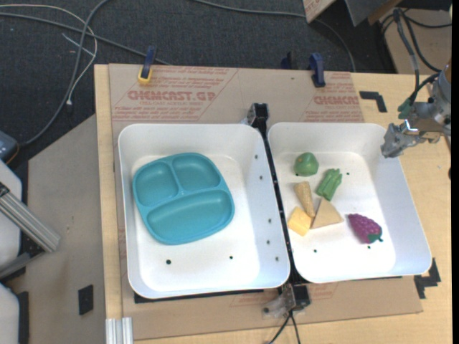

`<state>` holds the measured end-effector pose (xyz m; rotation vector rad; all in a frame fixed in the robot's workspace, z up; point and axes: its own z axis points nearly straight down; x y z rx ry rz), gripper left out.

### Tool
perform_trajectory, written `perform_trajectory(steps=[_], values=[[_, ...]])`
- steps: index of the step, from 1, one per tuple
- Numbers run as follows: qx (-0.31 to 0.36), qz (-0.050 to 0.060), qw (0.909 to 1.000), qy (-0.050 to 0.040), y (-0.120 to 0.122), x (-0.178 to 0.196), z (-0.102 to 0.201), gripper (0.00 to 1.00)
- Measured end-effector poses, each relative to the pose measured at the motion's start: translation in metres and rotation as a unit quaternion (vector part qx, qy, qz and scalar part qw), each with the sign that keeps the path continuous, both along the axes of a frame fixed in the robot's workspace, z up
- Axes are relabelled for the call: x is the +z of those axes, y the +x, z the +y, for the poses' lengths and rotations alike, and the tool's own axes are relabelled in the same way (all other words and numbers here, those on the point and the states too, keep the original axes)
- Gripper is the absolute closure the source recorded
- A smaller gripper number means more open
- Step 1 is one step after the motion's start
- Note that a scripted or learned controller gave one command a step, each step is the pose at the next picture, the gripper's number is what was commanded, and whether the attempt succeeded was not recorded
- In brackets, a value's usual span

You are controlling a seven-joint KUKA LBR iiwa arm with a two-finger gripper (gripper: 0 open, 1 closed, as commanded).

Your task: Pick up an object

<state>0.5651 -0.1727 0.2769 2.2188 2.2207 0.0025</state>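
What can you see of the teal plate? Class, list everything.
The teal plate is a rounded-rectangle tray, plastic-looking, with three compartments: two small at the far side, one large at the near side. It lies flat, slightly turned, in the left bin, towards its left. It touches nothing but the bin floor.

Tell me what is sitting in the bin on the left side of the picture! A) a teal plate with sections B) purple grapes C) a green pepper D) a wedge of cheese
A: the teal divided plate lies alone in the left bin, while the toy foods are all in the right bin.
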Motion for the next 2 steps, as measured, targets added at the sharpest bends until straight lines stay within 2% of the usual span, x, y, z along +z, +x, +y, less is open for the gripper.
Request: perform_trajectory(steps=[2], values=[[0.002, 0.003, 1.0000, 0.0015, -0.007, -0.003, 0.102, 1.00]])
